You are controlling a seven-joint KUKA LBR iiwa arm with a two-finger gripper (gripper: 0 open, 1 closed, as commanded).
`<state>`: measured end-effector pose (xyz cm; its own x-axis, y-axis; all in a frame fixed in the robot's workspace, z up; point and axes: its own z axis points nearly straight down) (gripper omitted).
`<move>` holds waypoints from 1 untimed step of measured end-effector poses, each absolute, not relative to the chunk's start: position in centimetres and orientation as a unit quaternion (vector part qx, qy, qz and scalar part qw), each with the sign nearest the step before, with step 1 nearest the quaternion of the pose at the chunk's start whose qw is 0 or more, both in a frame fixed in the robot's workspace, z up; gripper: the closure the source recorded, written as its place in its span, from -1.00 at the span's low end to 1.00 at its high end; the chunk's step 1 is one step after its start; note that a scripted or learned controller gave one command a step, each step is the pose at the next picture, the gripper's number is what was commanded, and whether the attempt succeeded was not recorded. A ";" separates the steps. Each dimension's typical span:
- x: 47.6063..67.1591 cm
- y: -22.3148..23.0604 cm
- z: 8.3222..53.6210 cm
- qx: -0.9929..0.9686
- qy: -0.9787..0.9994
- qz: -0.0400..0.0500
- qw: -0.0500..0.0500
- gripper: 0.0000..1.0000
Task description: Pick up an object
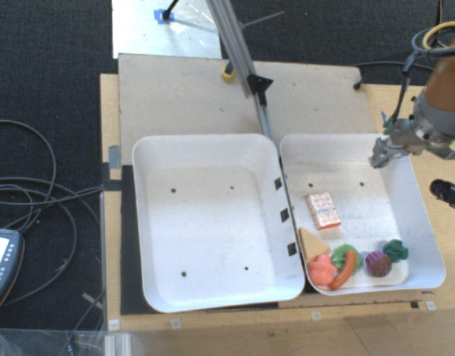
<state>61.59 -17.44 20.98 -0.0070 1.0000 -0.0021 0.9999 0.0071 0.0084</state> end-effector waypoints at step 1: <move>61.7 -17.5 24.3 0.705 0.709 0.001 0.003 1.00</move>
